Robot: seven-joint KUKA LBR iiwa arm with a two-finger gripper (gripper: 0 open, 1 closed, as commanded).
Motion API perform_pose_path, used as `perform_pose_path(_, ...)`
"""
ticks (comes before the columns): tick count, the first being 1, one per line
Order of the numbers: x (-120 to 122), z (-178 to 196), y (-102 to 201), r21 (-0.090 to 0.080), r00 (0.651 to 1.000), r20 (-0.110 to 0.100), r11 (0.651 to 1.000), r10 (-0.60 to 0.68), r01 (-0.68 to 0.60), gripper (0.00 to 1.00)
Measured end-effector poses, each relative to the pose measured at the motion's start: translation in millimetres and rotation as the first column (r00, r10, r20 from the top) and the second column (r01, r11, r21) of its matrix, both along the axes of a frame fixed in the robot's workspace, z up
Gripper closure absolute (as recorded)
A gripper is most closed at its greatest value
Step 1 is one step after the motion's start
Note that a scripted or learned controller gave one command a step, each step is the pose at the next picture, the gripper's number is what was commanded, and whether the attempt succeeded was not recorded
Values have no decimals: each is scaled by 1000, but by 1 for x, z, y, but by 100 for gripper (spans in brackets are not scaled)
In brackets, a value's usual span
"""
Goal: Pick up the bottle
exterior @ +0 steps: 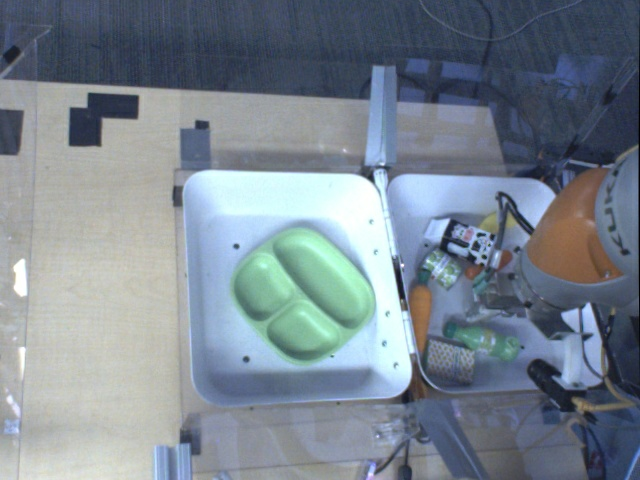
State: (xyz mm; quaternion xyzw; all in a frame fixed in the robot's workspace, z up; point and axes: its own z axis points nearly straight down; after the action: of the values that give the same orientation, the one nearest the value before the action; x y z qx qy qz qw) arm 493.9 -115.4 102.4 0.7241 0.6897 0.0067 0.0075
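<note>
green divided plate (303, 294) in left bin (205, 268), carrot (420, 313), grater (451, 361) in right bin (420, 193)

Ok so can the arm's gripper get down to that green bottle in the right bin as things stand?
Probably yes. The gripper hangs in the right bin, just above the green bottle, which lies on its side with its top bare. The grater and the carrot crowd its left end, so a clean grasp is not certain.

You have two white bins (200, 268) on the bench; one green divided tray (303, 293) in the left; right of that tray, one green bottle (483, 340), one carrot (420, 313), one grater (451, 361).
</note>
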Motion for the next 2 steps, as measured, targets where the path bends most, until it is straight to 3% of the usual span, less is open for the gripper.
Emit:
perform_pose_path(1,0,0,0,0,1000,0,1000,0,0,0)
perform_pose_path(2,-3,-13,-37,5,986,-8,986,-165,165,0)
